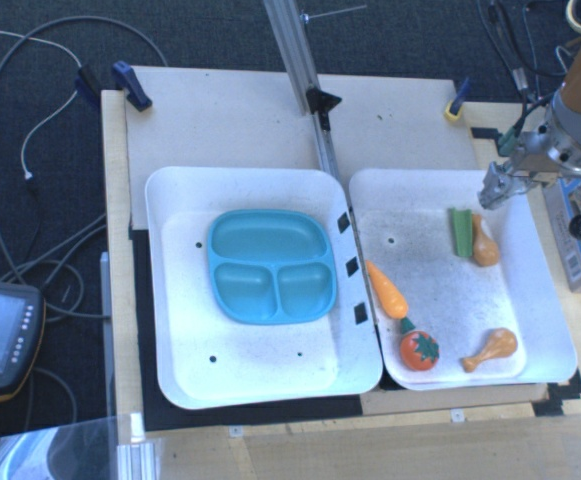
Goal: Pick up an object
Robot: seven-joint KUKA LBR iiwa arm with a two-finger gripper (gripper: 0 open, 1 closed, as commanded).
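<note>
The right bin (530, 268) holds a green stick (461, 232) beside a tan drumstick-shaped toy (484, 246), an orange carrot (385, 290), a red tomato (420, 350) and a second tan drumstick (491, 348). My gripper (494, 188) hangs at the bin's upper right corner, just above and to the right of the green stick. Nothing shows between its fingers.
The left bin (185, 368) carries a blue divided plate (270, 265). A metal pole (295, 38) runs from the top down to the seam between the bins. Blue clamps (130, 83) sit at the bench's back corners; cables lie on the dark floor at left.
</note>
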